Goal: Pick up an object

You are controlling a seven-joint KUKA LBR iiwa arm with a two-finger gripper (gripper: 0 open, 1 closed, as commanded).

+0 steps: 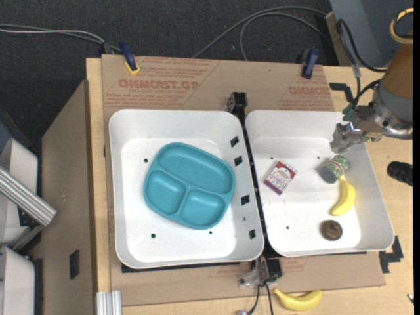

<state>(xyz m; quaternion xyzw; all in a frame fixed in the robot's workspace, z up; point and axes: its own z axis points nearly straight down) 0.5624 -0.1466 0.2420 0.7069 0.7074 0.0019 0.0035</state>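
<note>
Camera view looks down on two white bins set side by side, and the right bin (374,195) serves as the landmark for everything else. Above its far right corner hangs the gripper (346,136), carried by the grey arm (394,104) that enters from the right; whether it is released or clenched cannot be told at this angle, and nothing is visibly caught in it. Just below the gripper, inside the right bin near its right wall, lies a small can (334,168) on its side, close under the gripper though contact cannot be judged. Next to the can, further toward the bin's near edge, lies a yellow banana (343,199), and beyond that, near the bin's front right corner, sits a small brown round object (332,229) too small to identify. Toward the bin's left side lies a small packet (280,176) with red and white printing that is too blurred to read. Left of the right bin, the left bin (125,176) holds a teal divided plate (189,185). Outside the right bin, past its front edge, a second banana (298,298) is cut off by the bottom border. The arm's upper part is cut off at the right border.
</note>
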